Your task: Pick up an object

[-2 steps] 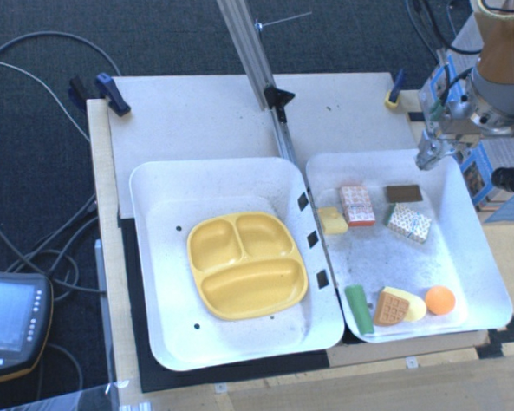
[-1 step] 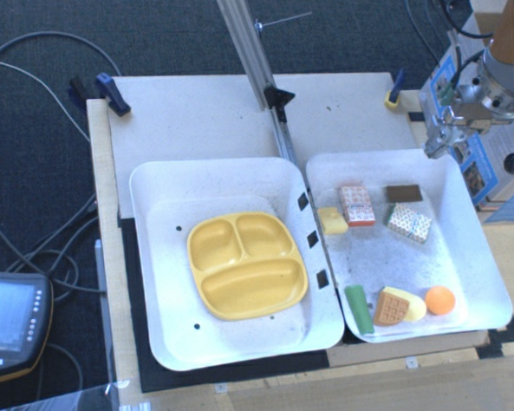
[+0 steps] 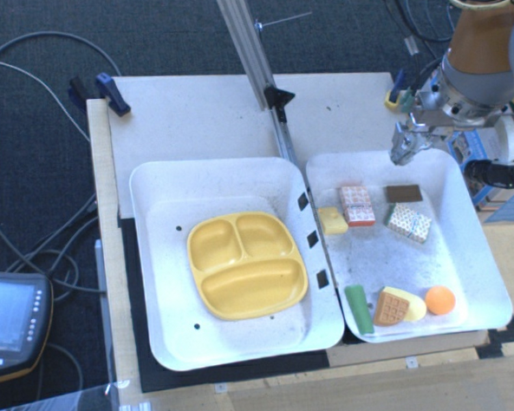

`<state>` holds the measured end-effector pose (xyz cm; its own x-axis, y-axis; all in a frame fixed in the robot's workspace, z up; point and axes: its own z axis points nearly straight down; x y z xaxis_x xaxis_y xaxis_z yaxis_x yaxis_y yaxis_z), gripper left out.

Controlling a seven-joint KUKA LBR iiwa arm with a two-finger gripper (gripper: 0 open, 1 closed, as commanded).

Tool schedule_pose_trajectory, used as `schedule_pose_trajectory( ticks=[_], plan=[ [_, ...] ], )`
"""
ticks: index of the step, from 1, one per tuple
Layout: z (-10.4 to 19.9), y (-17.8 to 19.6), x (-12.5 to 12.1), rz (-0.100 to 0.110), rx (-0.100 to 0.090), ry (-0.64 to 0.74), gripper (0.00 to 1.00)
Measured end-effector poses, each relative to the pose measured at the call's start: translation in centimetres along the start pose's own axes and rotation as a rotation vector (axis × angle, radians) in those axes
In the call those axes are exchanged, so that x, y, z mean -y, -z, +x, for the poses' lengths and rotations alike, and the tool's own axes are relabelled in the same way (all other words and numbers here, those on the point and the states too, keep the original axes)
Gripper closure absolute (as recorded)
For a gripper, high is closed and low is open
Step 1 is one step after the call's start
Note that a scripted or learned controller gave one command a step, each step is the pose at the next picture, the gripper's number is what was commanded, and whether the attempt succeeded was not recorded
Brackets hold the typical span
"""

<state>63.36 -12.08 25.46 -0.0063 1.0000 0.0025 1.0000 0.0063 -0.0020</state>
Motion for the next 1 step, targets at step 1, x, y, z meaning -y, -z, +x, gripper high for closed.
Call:
schedule_pose_trajectory(
  ticks=[1],
  plan=[
    [4.71,-1.01,0.14,0.001,0.0,-0.001,1.0]
  ],
)
